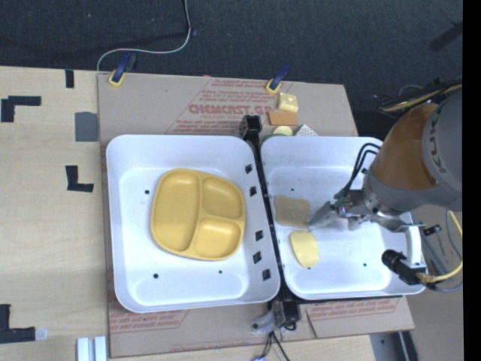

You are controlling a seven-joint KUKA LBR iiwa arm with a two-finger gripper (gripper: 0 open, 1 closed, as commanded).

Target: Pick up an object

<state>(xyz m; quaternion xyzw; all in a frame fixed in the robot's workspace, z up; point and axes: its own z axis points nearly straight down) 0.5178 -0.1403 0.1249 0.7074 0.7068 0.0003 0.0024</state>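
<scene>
Fingers first: you cannot tell from this slanted view whether they are parted or closed — the gripper (325, 215) is a small dark tip low in the right bin (353, 283), and nothing is visibly between them. It points at the tan flat piece (292, 210), touching or just beside its right edge, which suggests that piece is the target. A pale yellow object (304, 248) lies just below, apart from the tip. You'll see the arm (409, 164) leaning in from the right — hence the low, sideways approach. Over in the left bin (124, 224) sits a yellow divided tray (198, 213), well apart from the gripper.
</scene>
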